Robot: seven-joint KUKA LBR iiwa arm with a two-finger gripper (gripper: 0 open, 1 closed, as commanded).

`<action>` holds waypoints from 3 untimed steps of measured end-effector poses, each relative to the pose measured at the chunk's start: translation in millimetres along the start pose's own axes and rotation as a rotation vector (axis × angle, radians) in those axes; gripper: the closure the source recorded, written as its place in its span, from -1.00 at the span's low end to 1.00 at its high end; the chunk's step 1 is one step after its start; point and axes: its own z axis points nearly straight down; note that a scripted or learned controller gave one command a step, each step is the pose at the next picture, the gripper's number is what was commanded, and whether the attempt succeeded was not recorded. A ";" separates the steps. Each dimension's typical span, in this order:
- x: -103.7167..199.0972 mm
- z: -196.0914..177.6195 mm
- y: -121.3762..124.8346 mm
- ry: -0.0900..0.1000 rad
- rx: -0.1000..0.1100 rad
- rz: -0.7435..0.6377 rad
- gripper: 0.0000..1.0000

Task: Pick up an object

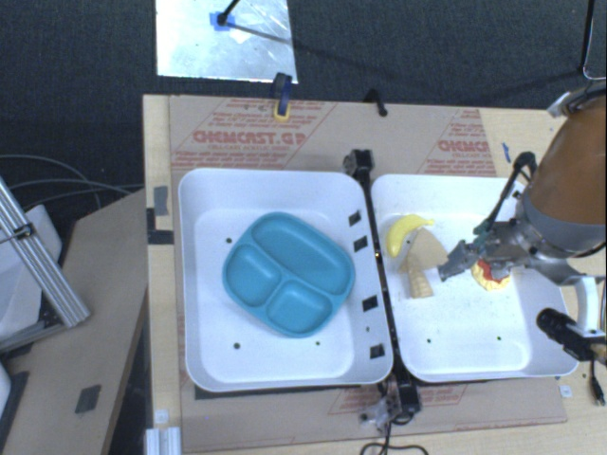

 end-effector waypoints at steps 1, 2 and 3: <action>82.6 50.8 -6.4 0.003 0.003 -0.008 -1.00; 145.0 -92.5 -7.1 0.005 -0.017 -0.009 -1.00; 140.8 -96.0 -7.9 0.001 -0.006 -0.004 1.00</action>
